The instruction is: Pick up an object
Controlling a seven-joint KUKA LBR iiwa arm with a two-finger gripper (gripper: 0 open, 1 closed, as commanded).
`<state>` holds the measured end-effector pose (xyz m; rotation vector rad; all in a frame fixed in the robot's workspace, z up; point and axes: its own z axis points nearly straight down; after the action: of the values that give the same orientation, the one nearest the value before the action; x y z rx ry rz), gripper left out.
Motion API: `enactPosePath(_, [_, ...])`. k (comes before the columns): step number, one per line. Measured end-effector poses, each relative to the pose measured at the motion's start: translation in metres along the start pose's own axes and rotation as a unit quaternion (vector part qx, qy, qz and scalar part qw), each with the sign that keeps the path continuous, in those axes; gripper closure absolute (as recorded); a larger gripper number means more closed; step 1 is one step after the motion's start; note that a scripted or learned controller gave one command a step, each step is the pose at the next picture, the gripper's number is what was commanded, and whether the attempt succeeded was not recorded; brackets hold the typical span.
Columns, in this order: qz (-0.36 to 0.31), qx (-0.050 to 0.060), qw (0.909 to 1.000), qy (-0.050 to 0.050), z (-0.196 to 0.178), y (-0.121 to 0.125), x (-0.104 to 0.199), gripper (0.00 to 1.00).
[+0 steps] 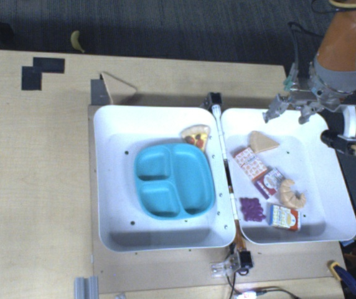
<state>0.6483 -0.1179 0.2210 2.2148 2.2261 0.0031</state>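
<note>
Pincer spread wide, holding nothing, above far edge of right bin. Nothing picked yet. Left: descend, close on item, e.g. bread wedge, lift.

A pale wooden worktop is seen carrying two shallow white bins set side by side, the left bin touching the right bin along a shared edge. Black tape patches are stuck near the worktop's far left corner. A small metal bracket is fixed at the near edge.
</note>
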Motion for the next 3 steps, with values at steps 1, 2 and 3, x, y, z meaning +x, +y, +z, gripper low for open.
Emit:
enactPosePath(1, [0.001,0.001,1.0,0.0,0.095,-0.081,0.023,0.0])
enactPosePath(2, [0.002,-0.009,0.9999,-0.004,0.13,-0.098,0.031,0.0])
enactPosePath(3, [0.002,-0.013,0.9999,-0.005,0.117,-0.095,0.031,1.0])
